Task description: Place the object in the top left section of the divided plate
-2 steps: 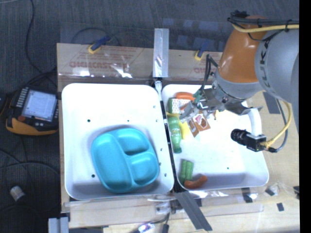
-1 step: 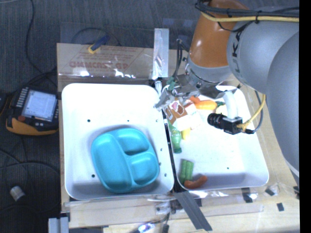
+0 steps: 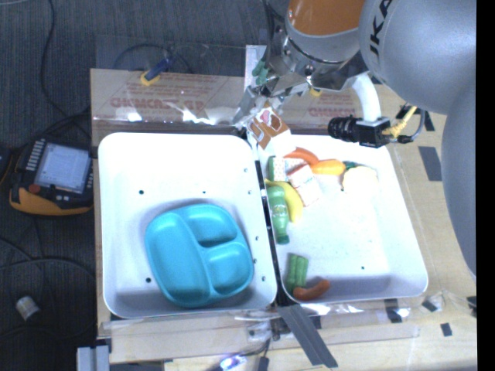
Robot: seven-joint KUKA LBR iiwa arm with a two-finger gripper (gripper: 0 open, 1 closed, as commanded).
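Note:
The blue divided plate [image 3: 199, 253] lies in the left bin [image 3: 128, 199], toward its front. It has one long section on its left and two smaller ones on its right. My gripper [image 3: 261, 122] hangs over the back end of the wall between the two bins. It is shut on a small brown, white and red packet [image 3: 268, 127], which sits tilted between the fingers. The packet is well behind and to the right of the plate.
The right bin [image 3: 379, 246] holds an orange carrot [image 3: 319, 163], a white box [image 3: 306, 187], a yellow banana [image 3: 291, 200], a green bottle [image 3: 278, 213], a green piece [image 3: 296, 268] and a red sausage [image 3: 312, 288]. A black fitting [image 3: 357, 129] juts out beside the arm.

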